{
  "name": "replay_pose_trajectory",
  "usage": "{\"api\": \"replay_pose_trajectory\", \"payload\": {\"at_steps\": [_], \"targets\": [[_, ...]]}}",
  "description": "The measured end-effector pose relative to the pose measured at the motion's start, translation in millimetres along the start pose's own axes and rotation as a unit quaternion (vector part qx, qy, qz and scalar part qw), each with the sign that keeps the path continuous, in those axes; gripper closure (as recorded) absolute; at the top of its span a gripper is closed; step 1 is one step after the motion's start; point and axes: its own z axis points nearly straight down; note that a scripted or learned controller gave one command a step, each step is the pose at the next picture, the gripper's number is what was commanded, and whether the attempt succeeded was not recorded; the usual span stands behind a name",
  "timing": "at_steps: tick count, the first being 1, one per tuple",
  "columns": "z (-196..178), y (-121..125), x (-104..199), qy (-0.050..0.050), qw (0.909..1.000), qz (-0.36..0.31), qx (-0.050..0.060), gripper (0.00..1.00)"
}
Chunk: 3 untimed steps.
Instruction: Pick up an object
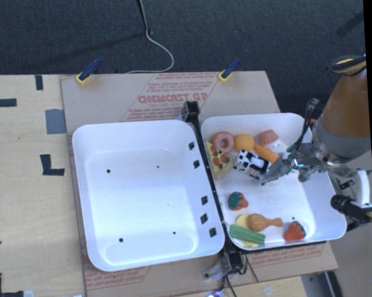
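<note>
The tool (pixel 268 173) hangs low in the right bin (pixel 314 196), reaching for the black-and-white toy (pixel 250 163) beside it; I cannot tell its grip. Next: close, then lift.

Toy foods, assorted, all in the right bin (pixel 314 196): pink doughnut (pixel 222 140), yellow block (pixel 243 141), pink cupcake (pixel 267 136) and orange carrot (pixel 265 152) along the far side, beside a black-and-white cow-patterned piece (pixel 250 163) (lying tilted). Mid-floor: a strawberry (pixel 237 200). Near edge: a drumstick (pixel 263 221), green pod (pixel 246 235), red tomato (pixel 294 231).
</note>
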Motion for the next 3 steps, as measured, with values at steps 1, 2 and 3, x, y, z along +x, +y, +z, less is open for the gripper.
{"api": "replay_pose_trajectory", "payload": {"at_steps": [1, 2, 3], "targets": [[132.0, -0.2, 49.3, -0.001, 1.0000, 0.000, 0.003, 0.00], [116.7, 1.0, 48.5, 0.001, 1.0000, 0.000, 0.002, 1.00], [75.1, -3.2, 47.3, 0.000, 1.0000, 0.000, -0.001, 1.00]]}}
